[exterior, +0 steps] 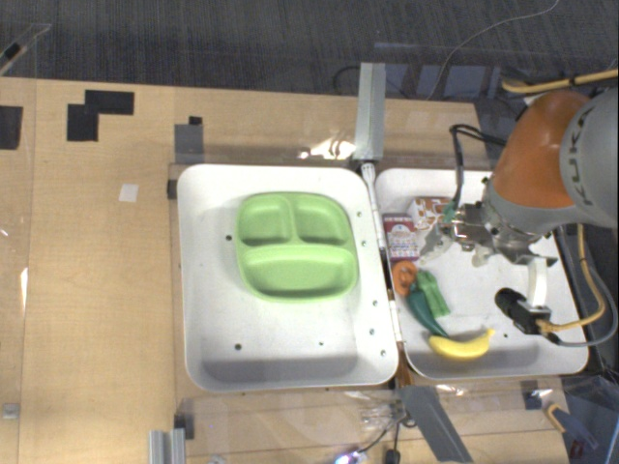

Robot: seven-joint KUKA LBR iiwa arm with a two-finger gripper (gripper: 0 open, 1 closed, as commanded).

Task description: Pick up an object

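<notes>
The end effector (pixel 447 228) hangs over the right bin (pixel 571 356), above the snack packet (pixel 404 232); its opening is too blurred to tell. The likeliest target, the green toy (pixel 427 300), lies just below-left of it, long axis slanting toward the banana (pixel 461 344)

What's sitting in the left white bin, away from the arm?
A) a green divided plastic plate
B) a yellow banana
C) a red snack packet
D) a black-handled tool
A: the green divided plastic plate lies in the left white bin; the yellow banana is in the right white bin.
</notes>
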